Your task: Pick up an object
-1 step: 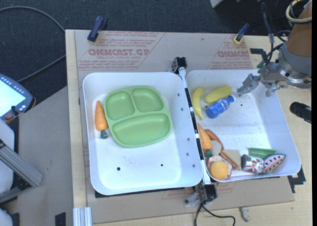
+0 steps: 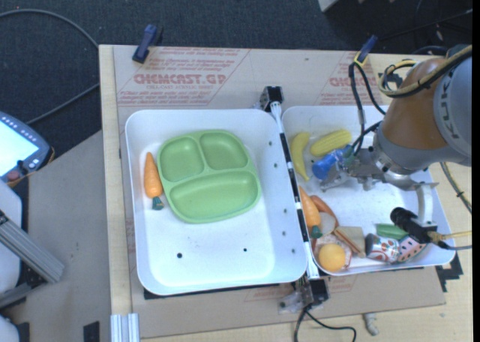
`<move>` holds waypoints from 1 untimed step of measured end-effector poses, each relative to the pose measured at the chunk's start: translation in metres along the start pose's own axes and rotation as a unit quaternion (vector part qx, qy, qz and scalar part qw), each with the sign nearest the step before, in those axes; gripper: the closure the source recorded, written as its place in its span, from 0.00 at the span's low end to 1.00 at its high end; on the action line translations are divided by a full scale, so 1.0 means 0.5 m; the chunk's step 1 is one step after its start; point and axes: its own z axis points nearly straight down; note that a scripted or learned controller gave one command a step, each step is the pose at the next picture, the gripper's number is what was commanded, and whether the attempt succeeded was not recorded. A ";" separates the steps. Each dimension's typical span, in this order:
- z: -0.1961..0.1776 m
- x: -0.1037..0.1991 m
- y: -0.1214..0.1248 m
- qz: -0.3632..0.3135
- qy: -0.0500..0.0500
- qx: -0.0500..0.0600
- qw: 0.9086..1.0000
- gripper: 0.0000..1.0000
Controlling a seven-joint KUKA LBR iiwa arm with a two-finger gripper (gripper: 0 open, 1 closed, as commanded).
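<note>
Camera view: gripper [image 2: 339,170] low in right bin [image 2: 439,209] — at blue object [image 2: 325,166]; grip state — cannot tell.

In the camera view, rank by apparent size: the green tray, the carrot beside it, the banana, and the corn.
1. Green tray, by far.
2. Banana, carrot and corn look alike; no ranking among them.

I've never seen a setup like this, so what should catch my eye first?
Probably the green divided plate in the left bin, with a toy carrot beside it. Next, the grey and orange arm reaching over the right bin, above a heap of toy food such as the yellow corn.
</note>
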 end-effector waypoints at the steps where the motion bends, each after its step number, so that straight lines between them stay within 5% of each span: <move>1: -0.153 0.194 0.043 0.000 0.000 -0.002 1.000 0.00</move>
